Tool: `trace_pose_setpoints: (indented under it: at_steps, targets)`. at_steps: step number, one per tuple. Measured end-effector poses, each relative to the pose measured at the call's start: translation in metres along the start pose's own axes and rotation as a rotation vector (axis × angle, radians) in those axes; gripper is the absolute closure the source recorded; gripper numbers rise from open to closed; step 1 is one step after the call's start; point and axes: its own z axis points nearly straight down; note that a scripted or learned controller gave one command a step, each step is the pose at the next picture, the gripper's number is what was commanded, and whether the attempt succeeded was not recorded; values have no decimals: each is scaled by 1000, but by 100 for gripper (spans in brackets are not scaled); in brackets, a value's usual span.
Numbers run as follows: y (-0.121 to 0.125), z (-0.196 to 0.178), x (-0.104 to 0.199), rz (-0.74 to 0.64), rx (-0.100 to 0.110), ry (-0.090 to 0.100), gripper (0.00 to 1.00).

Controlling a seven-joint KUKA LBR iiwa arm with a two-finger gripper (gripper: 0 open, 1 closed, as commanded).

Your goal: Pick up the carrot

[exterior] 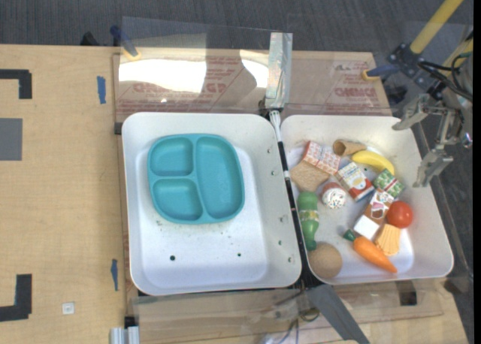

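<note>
Crowding the carrot (373,253): cheese wedge (389,238), tomato (400,214), white block (366,227)

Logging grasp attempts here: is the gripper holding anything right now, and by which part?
Nothing is held. The gripper hangs over the right bin's far right edge, while the carrot lies in the bin.

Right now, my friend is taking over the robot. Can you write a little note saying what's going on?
Gripper: over the right bin's far right edge, holding nothing; whether its fingers are open or shut is unclear.
Carrot: lying at the near end of the right bin, beside the tomato and other toy food.
Left bin: holds a teal divided plate.
Done: nothing yet, the carrot is untouched.
Left: move above the carrot, go down, grip it, lift.
</note>
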Motion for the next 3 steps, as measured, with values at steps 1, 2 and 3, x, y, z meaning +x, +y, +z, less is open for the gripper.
trace_pose_setpoints:
  at_steps: [1, 2, 3]
  targets:
    - [33, 143, 51, -97, -5, 12, 0]
    - [61, 178, 94, -20, 0, -1, 0]
    - [62, 169, 91, -23, 1, -10, 100]
